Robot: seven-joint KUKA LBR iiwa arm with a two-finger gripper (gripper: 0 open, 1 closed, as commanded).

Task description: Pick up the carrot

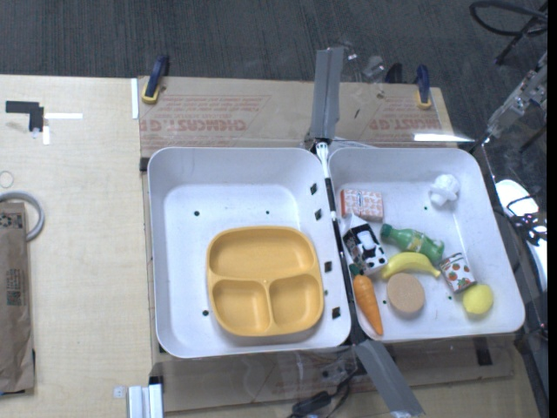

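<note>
Gripper first: honestly can't tell from this shot whether it's wide or narrow, so I'll leave that alone.

The carrot (367, 304) is in the right bin (503, 238), lying flat along the bin's left wall, near the front corner. Its green stub points toward the back and the thin tip points to the front edge. Nothing is gripping it, it's just sitting on the bin floor.

Just behind the carrot's green end is a little black-and-white cow-patterned thing (364, 246), pretty much touching it. Right beside the carrot, on its right, is a tan round disc (406, 294), with a banana (411, 264) curled over the top of the disc. Behind the banana there's a green bottle (412, 239) lying on its side. Further back near the left wall is an orange-red carton (361, 204).

Over toward the right wall: a small can (457, 273) with a red and white label, tilted, and a lemon (477, 299) just in front of it. A white crumpled lump (445, 190) sits near the back right, apart from the rest.

The left bin (174, 259) holds a yellow divided plate (264, 279) with three compartments. Both bins sit on cardboard (261, 111) held by two blue clamps (157, 77) on the pale wood worktop (70, 233). There's a brown paper bag (13, 294) at the far left edge.
</note>
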